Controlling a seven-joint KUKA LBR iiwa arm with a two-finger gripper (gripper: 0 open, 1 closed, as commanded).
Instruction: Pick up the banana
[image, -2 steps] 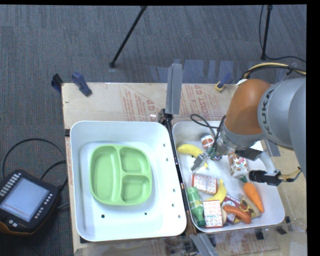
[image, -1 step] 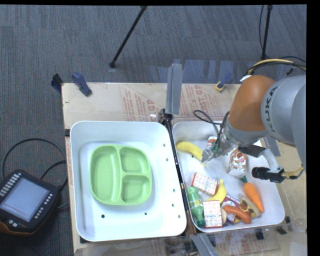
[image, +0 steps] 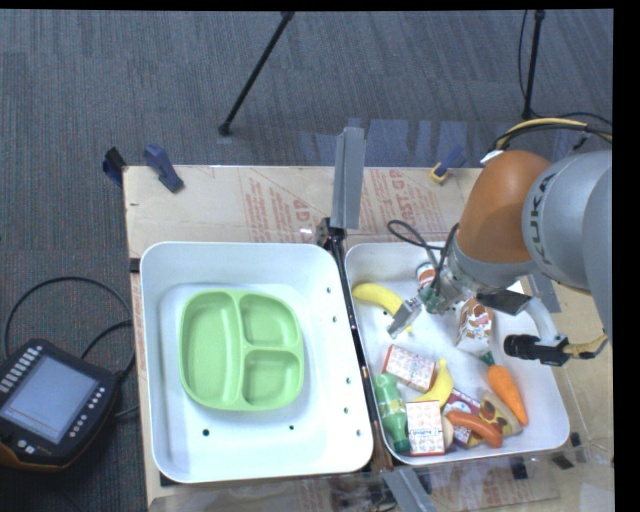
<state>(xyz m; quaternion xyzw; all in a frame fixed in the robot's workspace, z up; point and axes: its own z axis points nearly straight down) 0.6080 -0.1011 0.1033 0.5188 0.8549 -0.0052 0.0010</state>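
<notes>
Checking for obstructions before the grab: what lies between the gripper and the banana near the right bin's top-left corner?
Nothing: in the camera view the gripper hangs right beside the banana, with just bare white floor of the right bin between them.

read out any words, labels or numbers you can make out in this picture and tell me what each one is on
"KUKA", partly visible, runs down the grey arm.
Red print on the cardboard bench top: too blurred to read.
Small cartons in the right bin: print too small to read.
Handheld pendant screen: unreadable.
</notes>
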